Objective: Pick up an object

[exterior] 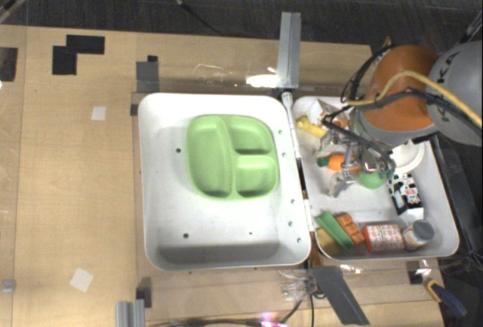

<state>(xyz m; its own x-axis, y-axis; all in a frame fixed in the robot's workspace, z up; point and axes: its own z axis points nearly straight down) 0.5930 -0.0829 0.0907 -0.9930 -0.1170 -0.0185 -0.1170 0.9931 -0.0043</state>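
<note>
Camera view takes in two white bins. One green three-compartment tray (230,155) lies in the left bin (173,242). The right bin (377,206) holds the loose objects: one yellow piece (309,125), one orange piece (332,162), one green lump (371,180), one black-and-white item (404,191), one red-labelled can (383,236) and one green block (332,232). The gripper (347,173) hangs low between the orange piece and the green lump; whether it is open or closed cannot be told.

Bench (68,189): pale tan wood with black patches (75,52). Left bin (166,242) and right bin (441,231): plain white. Divided tray (230,155): light green, unpatterned. Arm (404,87): grey with an orange band. In the right bin: yellow piece (308,125), orange piece (332,162), green lump (370,180), dark green bar (330,231), orange-brown block (349,226), pack (383,236) with a possibly red-and-white label, grey cap (421,229), black-and-white box (404,192).
</note>
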